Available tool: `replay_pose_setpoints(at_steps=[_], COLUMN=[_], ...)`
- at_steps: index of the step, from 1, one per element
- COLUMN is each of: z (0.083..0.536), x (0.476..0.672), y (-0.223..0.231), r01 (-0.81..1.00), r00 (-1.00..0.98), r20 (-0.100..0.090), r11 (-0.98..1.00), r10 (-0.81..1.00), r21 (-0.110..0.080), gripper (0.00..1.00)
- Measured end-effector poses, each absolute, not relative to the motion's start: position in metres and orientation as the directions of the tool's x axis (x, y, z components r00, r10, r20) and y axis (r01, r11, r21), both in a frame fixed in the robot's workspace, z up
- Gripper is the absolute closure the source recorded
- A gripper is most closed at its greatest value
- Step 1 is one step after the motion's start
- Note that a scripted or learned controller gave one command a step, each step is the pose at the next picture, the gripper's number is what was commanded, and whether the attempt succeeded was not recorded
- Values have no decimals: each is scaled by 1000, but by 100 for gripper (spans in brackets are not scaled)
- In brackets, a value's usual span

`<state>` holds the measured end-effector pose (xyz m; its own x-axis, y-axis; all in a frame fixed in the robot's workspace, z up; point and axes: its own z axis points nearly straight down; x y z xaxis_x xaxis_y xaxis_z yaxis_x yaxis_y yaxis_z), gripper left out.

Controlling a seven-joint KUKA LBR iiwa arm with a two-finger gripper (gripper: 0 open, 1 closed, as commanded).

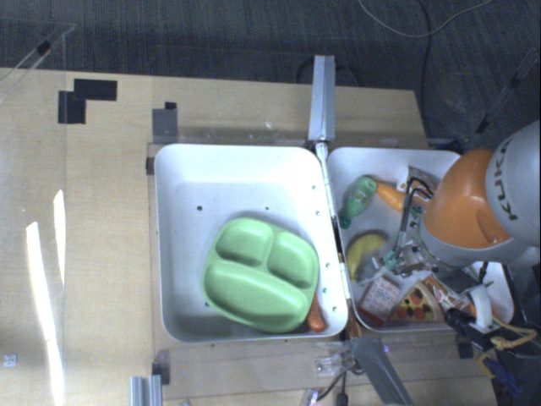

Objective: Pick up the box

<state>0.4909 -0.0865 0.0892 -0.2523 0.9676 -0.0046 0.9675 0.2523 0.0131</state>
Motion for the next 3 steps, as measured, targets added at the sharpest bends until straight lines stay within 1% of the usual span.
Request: replay_pose_setpoints(at_steps=[1,2,3], z=[101,101,90], x=[494,493,491], y=[-85,-86,-92], r01=[968,968,952], r00=[-252,-252,-306], r20=[-6,-6,-3], r11=[252,252,306], r10=[968,968,952], r21=[21,21,14], gripper=[100,0,0])
